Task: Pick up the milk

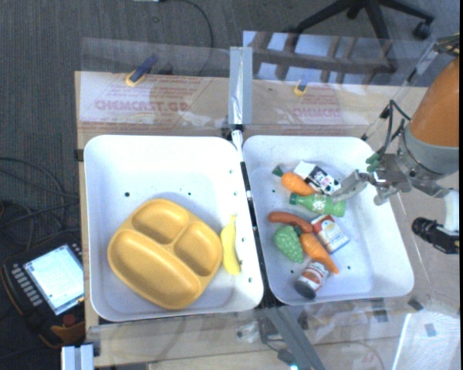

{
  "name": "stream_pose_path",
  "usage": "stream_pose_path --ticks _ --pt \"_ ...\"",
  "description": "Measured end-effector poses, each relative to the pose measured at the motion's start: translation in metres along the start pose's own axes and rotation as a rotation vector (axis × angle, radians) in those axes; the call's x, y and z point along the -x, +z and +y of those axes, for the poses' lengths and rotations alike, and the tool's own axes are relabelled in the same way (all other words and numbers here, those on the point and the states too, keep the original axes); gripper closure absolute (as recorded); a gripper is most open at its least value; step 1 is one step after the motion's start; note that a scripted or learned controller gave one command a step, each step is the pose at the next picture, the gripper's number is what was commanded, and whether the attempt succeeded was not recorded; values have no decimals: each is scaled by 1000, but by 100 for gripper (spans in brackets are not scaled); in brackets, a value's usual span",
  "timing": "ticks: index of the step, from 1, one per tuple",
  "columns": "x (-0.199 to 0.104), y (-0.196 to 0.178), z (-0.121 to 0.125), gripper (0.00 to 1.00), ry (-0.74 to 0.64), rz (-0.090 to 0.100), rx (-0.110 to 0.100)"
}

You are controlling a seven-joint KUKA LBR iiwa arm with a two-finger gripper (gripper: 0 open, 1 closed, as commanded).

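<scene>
hovering my end effector [360,182] open and empty over the right bin [386,272], approach step i reckon; next it needs lining up on the milk [321,178].

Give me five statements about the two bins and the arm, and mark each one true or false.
1. The yellow divided tray lies in the left bin. True.
2. The banana lies in the right bin. False: it lies in the left bin, beside the tray.
3. The milk carton sits in the right bin, near the green bottle. True.
4. The gripper holds the milk carton. False: it is beside it, nothing visibly between its fingers.
5. The can lies nearest the right bin's front edge. True.
</scene>
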State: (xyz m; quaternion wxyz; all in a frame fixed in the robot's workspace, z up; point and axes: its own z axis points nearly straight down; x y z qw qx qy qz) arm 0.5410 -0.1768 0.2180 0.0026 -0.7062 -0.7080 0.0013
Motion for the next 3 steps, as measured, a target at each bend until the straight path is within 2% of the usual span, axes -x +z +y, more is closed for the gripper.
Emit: stream_pose_path --ticks 1,2,3 --pt "-34 124 51 0 -43 -4 1" --pt "-35 117 51 100 -44 -1 -1" --pt "-56 12 109 100 -33 -5 3"
